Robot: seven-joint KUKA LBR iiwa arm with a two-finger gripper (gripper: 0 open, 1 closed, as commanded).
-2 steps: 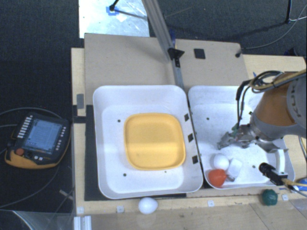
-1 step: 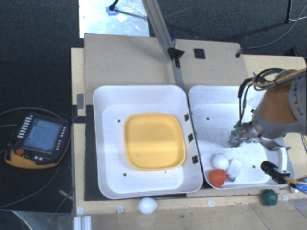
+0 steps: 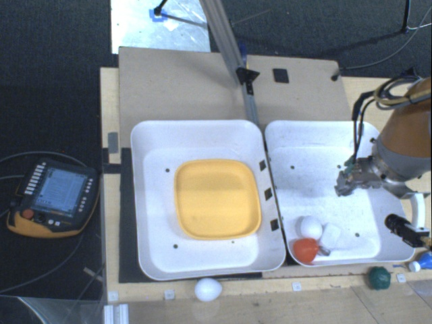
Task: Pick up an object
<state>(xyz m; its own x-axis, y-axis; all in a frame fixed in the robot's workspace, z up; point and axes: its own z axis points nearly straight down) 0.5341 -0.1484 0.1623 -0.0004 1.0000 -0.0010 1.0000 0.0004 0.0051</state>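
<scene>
My gripper point(image 3: 345, 182) hangs over the right part of the right bin point(image 3: 297, 140), above bare bin floor, with nothing visible between its tips. In the bin's front left corner lie a white ball point(image 3: 310, 227), an orange-red ball point(image 3: 306, 250) and a clear crumpled piece point(image 3: 332, 235), all clustered below and left of the gripper. A large yellow square plate point(image 3: 217, 198) rests in the left bin point(image 3: 152, 147).
A white egg-shaped object point(image 3: 208, 289) lies on the bench in front of the left bin. A dark green ball point(image 3: 379, 277) sits off the right bin's front corner. A teach pendant point(image 3: 52, 196) lies far left. A slanted metal pole point(image 3: 226, 32) rises behind the bins.
</scene>
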